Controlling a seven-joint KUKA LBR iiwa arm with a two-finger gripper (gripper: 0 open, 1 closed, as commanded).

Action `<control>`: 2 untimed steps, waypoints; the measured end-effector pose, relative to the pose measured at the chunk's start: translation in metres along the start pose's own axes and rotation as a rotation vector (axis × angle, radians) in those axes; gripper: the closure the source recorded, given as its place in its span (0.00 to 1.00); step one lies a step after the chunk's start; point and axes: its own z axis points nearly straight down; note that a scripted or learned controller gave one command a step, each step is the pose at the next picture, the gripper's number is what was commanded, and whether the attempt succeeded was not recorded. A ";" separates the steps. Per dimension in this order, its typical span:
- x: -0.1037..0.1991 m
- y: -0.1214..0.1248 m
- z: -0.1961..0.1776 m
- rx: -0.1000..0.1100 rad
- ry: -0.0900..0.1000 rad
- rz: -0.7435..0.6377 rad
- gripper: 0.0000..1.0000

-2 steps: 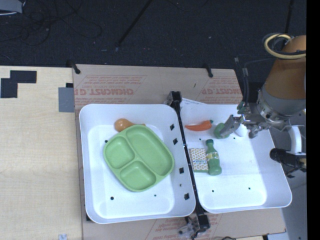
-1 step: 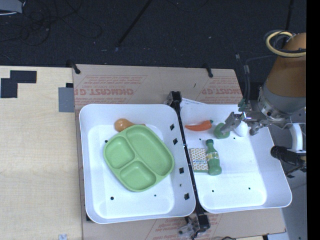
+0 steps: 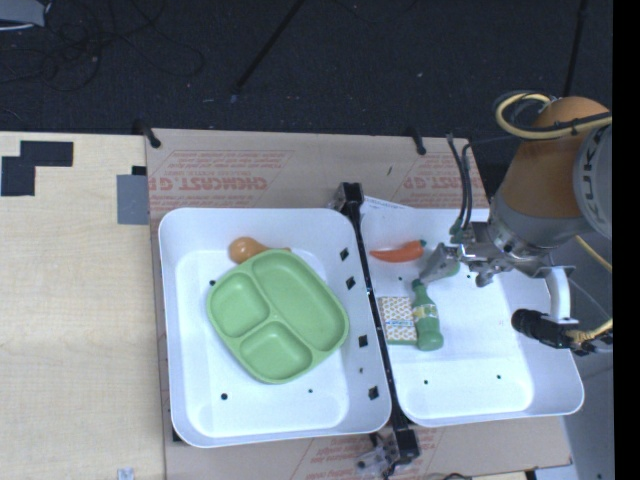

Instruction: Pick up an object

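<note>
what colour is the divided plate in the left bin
Light green, plain with no pattern; the divided plate shows clearly in the camera view.

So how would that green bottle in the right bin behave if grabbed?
The green bottle lies on its side, so its round body may roll. It looks like smooth, rigid plastic, possibly slippery. It touches the small patterned packet, which might shift too.

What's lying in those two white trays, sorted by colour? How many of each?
Green: 2, the divided plate in the left bin and the bottle in the right bin
Orange: 2, a rounded piece behind the plate and a carrot-like piece in the right bin
Patterned pale: 1, a small packet beside the bottle
Total: 5
</note>
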 end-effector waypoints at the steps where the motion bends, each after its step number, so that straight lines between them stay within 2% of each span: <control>1: 0.000 0.002 0.044 0.000 0.000 0.001 0.00; 2: 0.002 0.005 0.092 -0.010 0.004 0.001 0.00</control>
